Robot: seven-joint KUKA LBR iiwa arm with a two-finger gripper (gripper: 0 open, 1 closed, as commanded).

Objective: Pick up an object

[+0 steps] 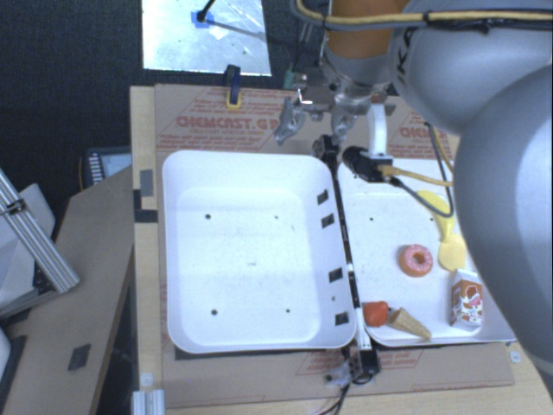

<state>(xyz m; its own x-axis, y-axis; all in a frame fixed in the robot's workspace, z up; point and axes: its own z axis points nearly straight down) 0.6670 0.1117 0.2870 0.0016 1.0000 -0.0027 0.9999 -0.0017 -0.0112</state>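
I found the gripper (313,126) raised above the far edge of the bench, over the brown cardboard sheet (216,124) just behind the seam where the two white bins met. Its two fingers stood spread apart with nothing between them.

The candidate objects all lay in the right bin (380,232). A pink-frosted doughnut (416,260) sat near the middle of its floor. A yellow banana-like piece (445,232) lay just right of it, partly under the arm. A small red-and-white carton (467,304) stood at the near right corner. An ice-cream cone (408,322) lay along the near wall, touching an orange-red piece (375,313).

I noted the left bin (251,249) beside it, well apart from the gripper.
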